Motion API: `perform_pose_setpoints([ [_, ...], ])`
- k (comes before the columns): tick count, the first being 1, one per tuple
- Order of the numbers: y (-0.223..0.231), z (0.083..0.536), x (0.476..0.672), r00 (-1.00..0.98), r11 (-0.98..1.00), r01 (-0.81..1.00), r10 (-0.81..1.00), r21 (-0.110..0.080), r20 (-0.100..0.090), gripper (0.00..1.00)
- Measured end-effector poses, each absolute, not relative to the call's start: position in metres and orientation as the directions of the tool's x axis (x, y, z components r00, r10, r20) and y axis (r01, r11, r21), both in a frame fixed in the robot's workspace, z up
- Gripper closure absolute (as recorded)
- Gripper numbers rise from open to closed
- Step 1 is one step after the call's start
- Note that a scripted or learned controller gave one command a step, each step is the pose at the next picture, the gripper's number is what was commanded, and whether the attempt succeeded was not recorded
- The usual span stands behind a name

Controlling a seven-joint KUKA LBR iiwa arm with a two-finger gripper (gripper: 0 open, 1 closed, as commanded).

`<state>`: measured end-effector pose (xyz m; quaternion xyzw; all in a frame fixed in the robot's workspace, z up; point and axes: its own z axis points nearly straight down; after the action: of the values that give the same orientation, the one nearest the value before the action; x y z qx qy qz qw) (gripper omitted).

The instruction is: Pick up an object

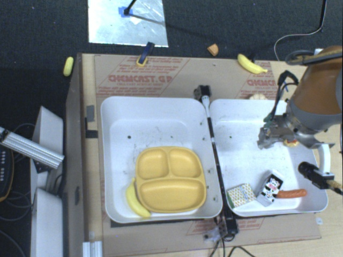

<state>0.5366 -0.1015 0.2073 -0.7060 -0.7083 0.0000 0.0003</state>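
The arm's gripper point(271, 136) hangs low over the right bin point(236, 116), near its middle right, with a small orange bit showing just beside it. In the bin's front part lie a green-and-white patterned packet point(240, 195), a black-and-white carton point(271, 188) and an orange carrot-like stick point(291, 194). All three are well in front of the gripper and apart from it. The left bin point(118, 122) holds a yellow divided plate point(170, 179) and a yellow banana point(135, 199) tucked at the plate's front left.
A black clamp point(203, 93) sits at the back where the bins meet. Outside the bins, on the cardboard and floor, lie a banana point(250, 64), a small orange piece point(213, 49) and a yellow object point(68, 66). The back half of each bin is bare.
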Motion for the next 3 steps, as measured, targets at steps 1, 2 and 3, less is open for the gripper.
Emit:
perform_pose_setpoints([
  [1,-0.102,0.208,0.537,-0.002,0.002,1.000,1.000,0.001,0.000,0.00],
  [2,-0.142,0.329,0.543,-0.001,0.001,1.000,1.000,0.005,-0.002,0.00],
  [3,-0.187,0.290,0.584,-0.001,0.001,1.000,1.000,0.003,-0.002,0.00],
])
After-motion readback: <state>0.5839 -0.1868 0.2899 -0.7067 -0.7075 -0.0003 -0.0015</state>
